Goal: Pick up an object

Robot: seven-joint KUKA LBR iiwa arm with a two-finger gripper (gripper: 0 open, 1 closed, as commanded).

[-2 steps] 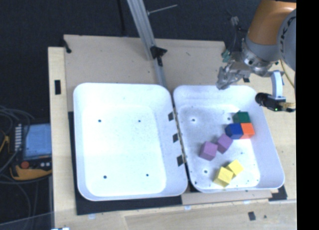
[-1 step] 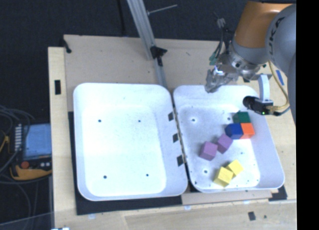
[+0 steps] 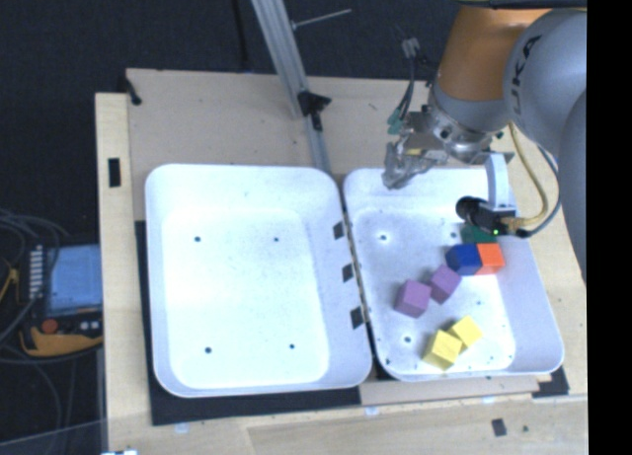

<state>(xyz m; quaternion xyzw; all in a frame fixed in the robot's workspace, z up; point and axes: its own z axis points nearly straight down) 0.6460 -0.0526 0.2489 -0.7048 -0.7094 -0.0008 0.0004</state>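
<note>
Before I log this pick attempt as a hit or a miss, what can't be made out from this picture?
- Gripper: small and blurred over the right bin's far-left corner in the camera view; finger state unreadable, nothing visibly held.
- Green block: mostly covered by the black fitting and the blue block.
- Orange block: its left side hidden by the blue block.
- Arm: cut off at the view's right.

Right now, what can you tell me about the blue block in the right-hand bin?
The small blue cube-shaped block looks solid and matte, possibly foam or plastic. It lies on the floor of the shallow white right-hand bin, near its far right side, resting flat and turned a little relative to the bin's edges. An orange block sits pressed against its right side, and a small green piece lies just behind the pair. The robot's hand is apart from it, over the bin's far left corner.
</note>
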